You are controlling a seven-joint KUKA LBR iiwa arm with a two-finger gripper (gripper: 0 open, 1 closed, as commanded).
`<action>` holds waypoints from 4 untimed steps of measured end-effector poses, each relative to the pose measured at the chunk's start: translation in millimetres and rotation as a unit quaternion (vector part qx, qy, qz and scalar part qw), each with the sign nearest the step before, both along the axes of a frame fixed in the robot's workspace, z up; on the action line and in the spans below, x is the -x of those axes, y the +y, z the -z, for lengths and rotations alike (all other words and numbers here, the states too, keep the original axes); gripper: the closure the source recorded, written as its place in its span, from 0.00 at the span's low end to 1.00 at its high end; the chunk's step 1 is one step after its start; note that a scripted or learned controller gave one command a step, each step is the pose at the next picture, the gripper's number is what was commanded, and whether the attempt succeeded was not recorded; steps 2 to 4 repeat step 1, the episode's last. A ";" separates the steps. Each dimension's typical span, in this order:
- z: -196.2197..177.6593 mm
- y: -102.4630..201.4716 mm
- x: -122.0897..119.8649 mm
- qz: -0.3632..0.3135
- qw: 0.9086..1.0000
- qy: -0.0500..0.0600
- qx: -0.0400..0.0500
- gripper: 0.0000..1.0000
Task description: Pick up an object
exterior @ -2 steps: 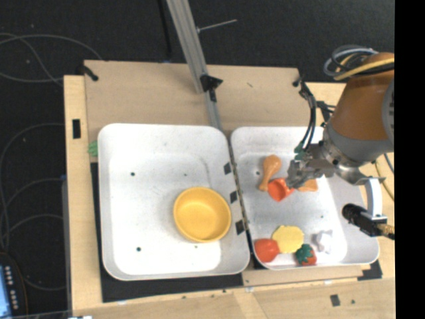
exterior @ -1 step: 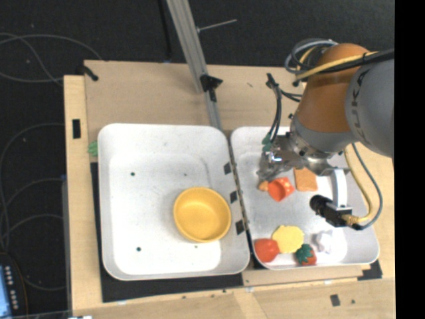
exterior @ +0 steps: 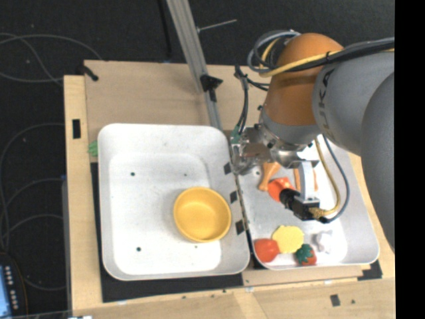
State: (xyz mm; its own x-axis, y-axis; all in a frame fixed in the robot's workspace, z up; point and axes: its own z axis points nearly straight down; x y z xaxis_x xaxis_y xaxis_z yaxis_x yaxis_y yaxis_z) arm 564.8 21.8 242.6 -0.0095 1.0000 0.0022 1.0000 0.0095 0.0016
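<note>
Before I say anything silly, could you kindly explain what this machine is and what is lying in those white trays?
This is one picture from a camera fixed above a bench, looking down at a slant. The big grey and orange shape is a robot arm reaching in from the right; its gripper hangs low over the right bin, but whether it holds anything cannot be told. The left bin holds a yellow bowl. The right bin holds small toys: an orange piece, a red one, a yellow one.
</note>
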 end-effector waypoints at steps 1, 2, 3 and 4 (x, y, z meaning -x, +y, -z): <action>7.8 54.3 -21.8 0.001 1.000 0.000 0.001 1.00; 7.8 54.3 -21.8 0.001 1.000 0.000 0.001 1.00; 7.8 54.3 -21.8 0.001 1.000 0.000 0.001 1.00; 7.8 54.3 -21.8 0.001 1.000 0.000 0.001 1.00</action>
